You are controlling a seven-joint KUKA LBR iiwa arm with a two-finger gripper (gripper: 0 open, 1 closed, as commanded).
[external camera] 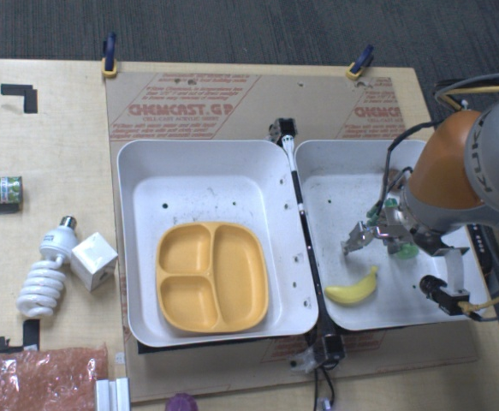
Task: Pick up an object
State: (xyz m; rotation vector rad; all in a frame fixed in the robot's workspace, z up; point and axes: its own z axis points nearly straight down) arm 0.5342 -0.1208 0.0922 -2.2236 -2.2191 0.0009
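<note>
Camera view is showing the grey two-finger gripper [362, 238] hovering low in the right white bin [335, 174], its fingers spreading apart on nothing, while the yellow plastic banana [353, 288] is lying just below it near the bin's front wall.

The scene is bright and evenly lit from above. The white bins [206, 165] are nearly overexposed, with mild glare on their walls. Shadows are soft and short, for example under the yellow plate [212, 276] and the banana [353, 288]. The picture is a little grainy, and small parts near the gripper [377, 229] look blurred.
</note>
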